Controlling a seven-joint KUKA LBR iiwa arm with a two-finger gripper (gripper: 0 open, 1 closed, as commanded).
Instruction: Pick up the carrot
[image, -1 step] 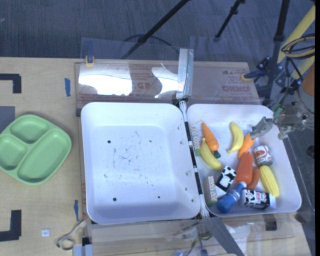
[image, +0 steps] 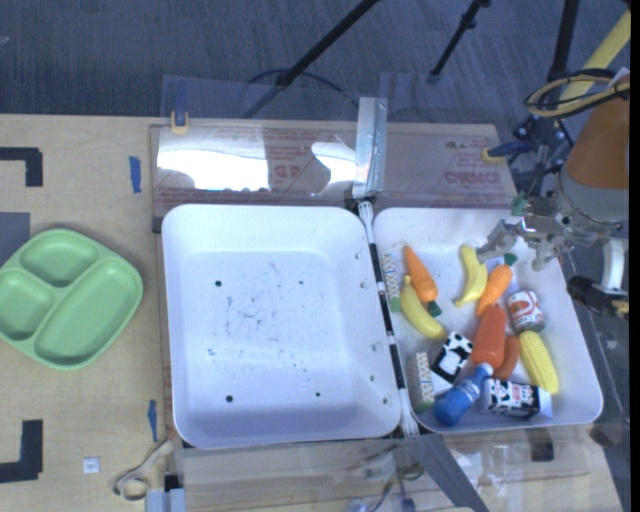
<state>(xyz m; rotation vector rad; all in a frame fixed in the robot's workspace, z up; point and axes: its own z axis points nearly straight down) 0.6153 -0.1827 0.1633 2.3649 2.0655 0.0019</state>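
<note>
Two carrots lie in the right bin (image: 585, 395). One carrot (image: 420, 272), orange with a green end, rests near the bin's left wall. The other carrot (image: 494, 284) lies slanted toward the bin's back right, its green top pointing up-right. My gripper (image: 522, 246) hangs over the back right part of this bin, just above and right of that second carrot's top. Its fingers stand spread and open, with nothing between them.
The right bin also holds two bananas (image: 419, 310) (image: 470, 272), an orange bottle (image: 490, 336), a can (image: 525, 310), a corn cob (image: 538, 360), a blue bottle (image: 460, 398) and cow-patterned packs (image: 455, 352). The left bin (image: 270, 310) sits beside it. A green divided plate (image: 66, 298) lies far left.
</note>
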